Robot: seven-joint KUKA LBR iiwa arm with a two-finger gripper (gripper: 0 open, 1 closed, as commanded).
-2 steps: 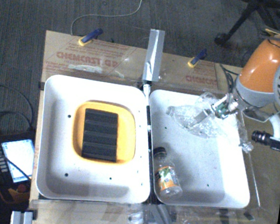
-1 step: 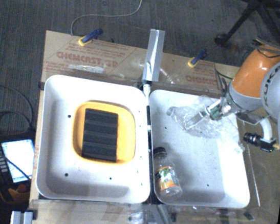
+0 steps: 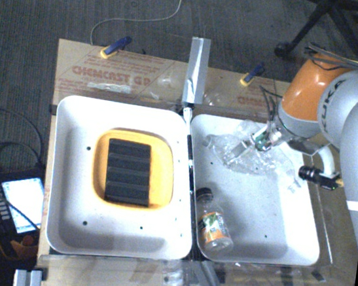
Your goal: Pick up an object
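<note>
A crumpled clear plastic wrapper (image 3: 247, 152) lies at the back of the right bin (image 3: 298, 235). My gripper (image 3: 259, 142) is down at the wrapper's upper edge, reaching in from the right under the orange band of the arm (image 3: 312, 91). A small clear bottle with a black cap and an orange-green label (image 3: 212, 225) lies on its side at the front left of the right bin. In the left bin (image 3: 71, 157) sits a yellow rectangular block with a black ribbed top (image 3: 132, 169).
A grey metal post (image 3: 196, 69) stands behind the seam between the two bins. Two blue-and-yellow clamps (image 3: 115, 46) (image 3: 253, 73) hold the brown board at the back. A black fitting (image 3: 316, 175) sticks out from the arm over the right bin's right side.
</note>
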